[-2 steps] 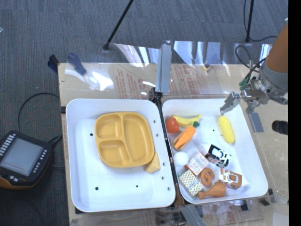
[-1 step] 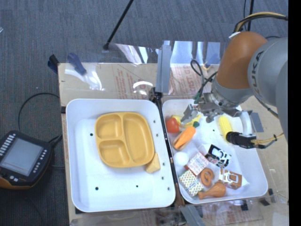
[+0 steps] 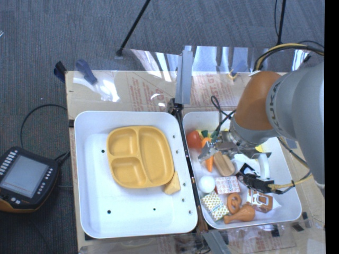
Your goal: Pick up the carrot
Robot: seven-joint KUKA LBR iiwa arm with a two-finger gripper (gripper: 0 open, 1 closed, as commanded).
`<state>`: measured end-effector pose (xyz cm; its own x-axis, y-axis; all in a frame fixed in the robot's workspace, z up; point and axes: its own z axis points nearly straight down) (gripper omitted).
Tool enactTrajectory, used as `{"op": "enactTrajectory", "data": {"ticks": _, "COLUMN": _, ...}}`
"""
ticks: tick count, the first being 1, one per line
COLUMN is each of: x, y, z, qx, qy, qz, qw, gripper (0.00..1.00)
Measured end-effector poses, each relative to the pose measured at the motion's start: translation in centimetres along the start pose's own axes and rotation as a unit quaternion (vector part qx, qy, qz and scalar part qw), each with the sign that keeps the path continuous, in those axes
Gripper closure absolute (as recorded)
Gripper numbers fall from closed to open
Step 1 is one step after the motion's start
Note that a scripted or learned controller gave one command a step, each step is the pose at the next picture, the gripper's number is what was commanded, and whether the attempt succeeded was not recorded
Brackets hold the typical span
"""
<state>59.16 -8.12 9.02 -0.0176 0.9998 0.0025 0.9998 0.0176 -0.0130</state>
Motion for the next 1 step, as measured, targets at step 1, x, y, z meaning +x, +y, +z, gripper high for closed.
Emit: {"op": "enactTrajectory", "data": {"ticks": 1, "x": -0.13, "y": 0.41, "z": -1.60, "qx": -0.006, "qy": 0.001, "qz": 0.003, "qw": 1.0000, "gripper": 1.00}}
